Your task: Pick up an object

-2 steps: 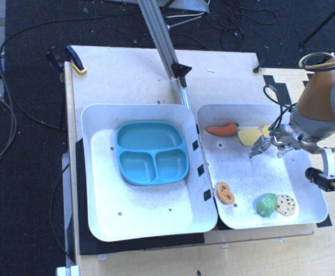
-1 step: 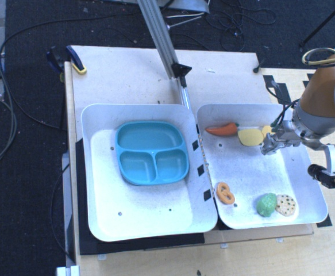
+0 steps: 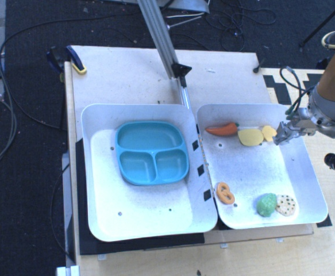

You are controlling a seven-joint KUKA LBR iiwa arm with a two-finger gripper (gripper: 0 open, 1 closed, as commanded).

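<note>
Dark speckled floor with loose black cables surrounds a pale desk (image 3: 133, 76), and a grey metal pole (image 3: 158, 27) slants down from the top edge to the gap between the bins. Two shallow white bins sit side by side on the desk. The left bin (image 3: 104, 211) carries a blue divided plate (image 3: 153, 152) with three compartments, lying flat near the bin's middle. The right bin (image 3: 259, 165) holds the small things. The arm (image 3: 334, 91) comes in from the right, its orange band showing above the grey wrist. Its pincer (image 3: 284, 132) sits low at the far right corner of the right bin, just beside a small yellow piece (image 3: 269, 133); whether it is released or clenched I cannot tell. Next to that piece lies a larger yellow lemon-shaped item (image 3: 250, 137), and left of it an orange carrot (image 3: 222, 129) along the far wall. Near the front wall rest a green lump (image 3: 266, 204) touching a speckled cookie (image 3: 285, 205), with a pretzel (image 3: 225, 193) well to their left.
</note>
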